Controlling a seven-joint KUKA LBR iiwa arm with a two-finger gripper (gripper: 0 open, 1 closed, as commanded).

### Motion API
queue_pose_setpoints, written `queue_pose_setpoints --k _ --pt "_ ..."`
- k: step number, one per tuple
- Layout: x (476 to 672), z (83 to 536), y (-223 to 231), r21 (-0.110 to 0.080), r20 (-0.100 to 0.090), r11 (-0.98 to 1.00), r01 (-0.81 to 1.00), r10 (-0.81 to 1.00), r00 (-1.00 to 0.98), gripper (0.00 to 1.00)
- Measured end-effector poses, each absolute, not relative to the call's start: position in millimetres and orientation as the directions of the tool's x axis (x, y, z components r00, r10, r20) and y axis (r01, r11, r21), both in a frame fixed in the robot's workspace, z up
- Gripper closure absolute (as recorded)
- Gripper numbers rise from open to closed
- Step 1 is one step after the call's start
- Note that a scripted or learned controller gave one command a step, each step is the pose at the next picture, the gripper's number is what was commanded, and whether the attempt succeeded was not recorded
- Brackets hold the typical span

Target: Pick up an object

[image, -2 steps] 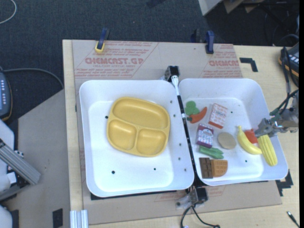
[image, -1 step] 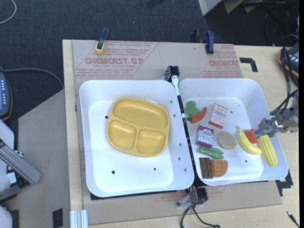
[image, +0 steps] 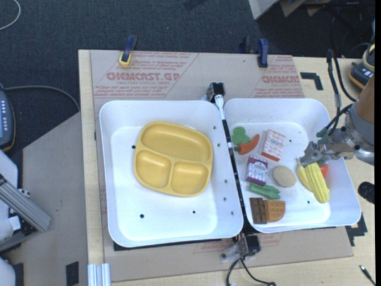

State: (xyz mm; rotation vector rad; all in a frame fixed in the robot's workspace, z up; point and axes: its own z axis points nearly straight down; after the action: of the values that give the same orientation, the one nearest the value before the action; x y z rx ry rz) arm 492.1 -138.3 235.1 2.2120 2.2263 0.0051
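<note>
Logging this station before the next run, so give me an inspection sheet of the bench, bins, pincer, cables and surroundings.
Surface: board bearing left bin and right bin, side by side.
Job's things: right bin holds corn, carrot, box, purple pack, potato, bean pod, waffle.
Clutter: yellow tray in left bin.
Grippers: pincer low over the corn's upper end; grip cannot be judged.
Cables: one at board's front, more at right.
Surroundings: dark floor, clamps on board's far edge.
</note>
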Motion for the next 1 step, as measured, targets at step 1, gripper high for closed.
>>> queue_pose_setpoints --k 1 --pt "502.7 231.1 -74.4 -0.001 0.003 0.008 1.000 1.000 -0.008 1.00"
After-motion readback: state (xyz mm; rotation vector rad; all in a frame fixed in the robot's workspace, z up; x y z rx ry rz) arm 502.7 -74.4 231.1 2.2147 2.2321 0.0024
